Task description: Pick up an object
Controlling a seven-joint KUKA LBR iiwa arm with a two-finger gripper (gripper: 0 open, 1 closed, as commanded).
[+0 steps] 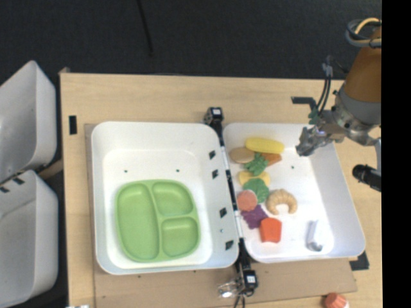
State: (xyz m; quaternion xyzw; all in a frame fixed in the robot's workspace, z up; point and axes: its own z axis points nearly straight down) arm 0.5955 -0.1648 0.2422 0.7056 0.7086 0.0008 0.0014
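Note:
My gripper (307, 144) hangs over the far right part of the right bin (334, 185), a little right of the toy food. The pile lies along the bin's left side: a yellow banana (264, 145), a brown cookie (241, 154), green leafy pieces (256, 166), a croissant (282, 201), a pink round piece (247, 201), a purple piece (254, 217) and an orange-red block (270, 230). A small grey piece (313, 235) lies near the front right. Nothing is seen between the fingers.
The left bin (103, 165) holds a green three-compartment plate (157, 219). The arm's orange band (365, 72) rises at the right edge. A small orange object (333, 299) lies on the bench in front of the right bin.

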